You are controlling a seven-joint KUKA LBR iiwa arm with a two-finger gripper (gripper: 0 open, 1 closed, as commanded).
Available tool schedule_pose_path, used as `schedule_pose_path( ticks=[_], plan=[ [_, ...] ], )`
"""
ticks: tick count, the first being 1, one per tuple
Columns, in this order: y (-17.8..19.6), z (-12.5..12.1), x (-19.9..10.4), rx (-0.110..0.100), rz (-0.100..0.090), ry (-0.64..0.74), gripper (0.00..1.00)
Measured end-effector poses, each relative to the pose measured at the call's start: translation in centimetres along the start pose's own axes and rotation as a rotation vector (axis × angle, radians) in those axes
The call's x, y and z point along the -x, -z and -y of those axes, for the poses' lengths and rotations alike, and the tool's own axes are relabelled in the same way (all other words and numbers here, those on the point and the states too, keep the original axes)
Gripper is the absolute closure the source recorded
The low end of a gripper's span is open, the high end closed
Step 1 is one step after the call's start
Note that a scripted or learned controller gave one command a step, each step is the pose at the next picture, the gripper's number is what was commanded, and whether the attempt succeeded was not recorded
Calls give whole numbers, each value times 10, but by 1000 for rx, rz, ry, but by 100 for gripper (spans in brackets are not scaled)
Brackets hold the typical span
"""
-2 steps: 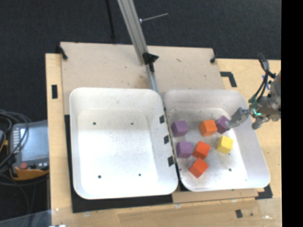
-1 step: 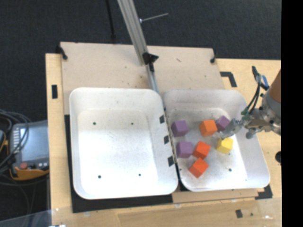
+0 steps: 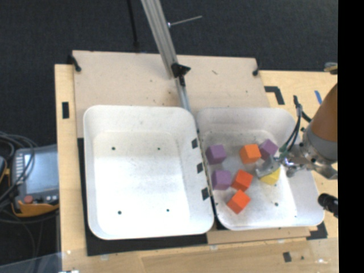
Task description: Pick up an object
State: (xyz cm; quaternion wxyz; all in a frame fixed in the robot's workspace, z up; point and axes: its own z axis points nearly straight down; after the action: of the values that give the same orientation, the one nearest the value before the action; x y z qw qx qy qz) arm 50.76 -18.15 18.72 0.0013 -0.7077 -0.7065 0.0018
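Gripper (image 3: pixel 267 169) is reaching into the right bin (image 3: pixel 284 212) from the right edge, its metal tip sitting down among the blocks; whether it is open or closed, cannot tell. Yellow block (image 3: pixel 272 177) is lying just beneath and touching the tip, partly hidden by it. Purple cube (image 3: pixel 268 149) is sitting just above the tip, orange cube (image 3: pixel 249 153) beside it. Two more purple cubes (image 3: pixel 215 153) (image 3: pixel 222 179) and two red-orange cubes (image 3: pixel 243 180) (image 3: pixel 239 201) are lying further left. Left bin (image 3: pixel 142 172) is lying alongside, both bins white, shallow, round-cornered, speckled. Bench (image 3: pixel 170 81) is showing pale wood board; dark carpet (image 3: pixel 57 16) is lying beyond
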Motion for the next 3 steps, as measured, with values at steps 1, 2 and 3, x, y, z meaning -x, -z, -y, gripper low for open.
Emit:
schedule_pose_path(
  ticks=[1,2,3],
  plan=[
    [-47,0,10,1,0,-1,0],
    [-33,-3,10,11,1,-7,100],
    [22,3,5,12,2,5,100]
  ],
)
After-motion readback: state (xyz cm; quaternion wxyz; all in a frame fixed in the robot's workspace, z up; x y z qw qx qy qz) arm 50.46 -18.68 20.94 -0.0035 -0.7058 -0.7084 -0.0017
